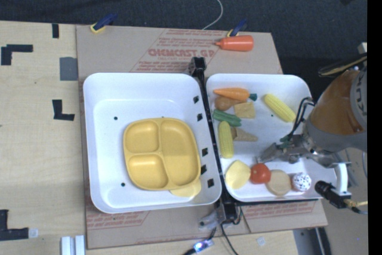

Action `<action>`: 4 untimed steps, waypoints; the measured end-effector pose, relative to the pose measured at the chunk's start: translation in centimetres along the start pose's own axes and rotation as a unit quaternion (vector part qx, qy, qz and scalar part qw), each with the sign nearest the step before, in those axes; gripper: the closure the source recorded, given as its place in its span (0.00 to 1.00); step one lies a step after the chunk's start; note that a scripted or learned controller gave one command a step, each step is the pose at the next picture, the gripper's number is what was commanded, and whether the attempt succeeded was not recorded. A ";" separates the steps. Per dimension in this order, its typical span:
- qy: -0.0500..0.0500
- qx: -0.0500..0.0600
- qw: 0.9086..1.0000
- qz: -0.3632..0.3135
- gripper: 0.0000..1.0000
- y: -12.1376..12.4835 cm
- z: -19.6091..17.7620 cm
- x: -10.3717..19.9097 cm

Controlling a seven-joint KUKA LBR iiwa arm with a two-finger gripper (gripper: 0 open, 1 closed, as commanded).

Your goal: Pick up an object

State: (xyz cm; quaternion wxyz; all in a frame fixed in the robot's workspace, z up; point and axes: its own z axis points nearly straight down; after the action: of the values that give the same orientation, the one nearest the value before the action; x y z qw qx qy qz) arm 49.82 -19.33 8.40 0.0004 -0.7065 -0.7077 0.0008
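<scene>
The right white bin (pixel 258 79) holds several toy foods: an orange carrot (pixel 231 93), a yellow corn cob (pixel 279 107), a tan cube (pixel 244 110), a green pod (pixel 227 117), a long yellow piece (pixel 225 139), a yellow lump (pixel 237 174), a red tomato (pixel 259 173), a tan round (pixel 278 183) and a white dotted ball (pixel 302 181). My gripper (pixel 279 150) hangs low over the right side of this bin, just above and right of the tomato. Nothing is seen held in it.
The left bin (pixel 95 128) carries a yellow divided plate (pixel 161 152) with a pale yellow piece (pixel 186 190) at its lower edge. Another carrot (pixel 236 43) lies on the cardboard behind the bins. A black divider (pixel 206 122) runs between the bins.
</scene>
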 end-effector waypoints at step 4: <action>0.000 -0.001 1.000 0.000 1.00 1.3 -14.1 -0.2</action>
State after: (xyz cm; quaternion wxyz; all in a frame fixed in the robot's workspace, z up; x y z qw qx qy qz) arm 51.18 -19.56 22.54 -0.0003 -0.7065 -0.7077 -0.0001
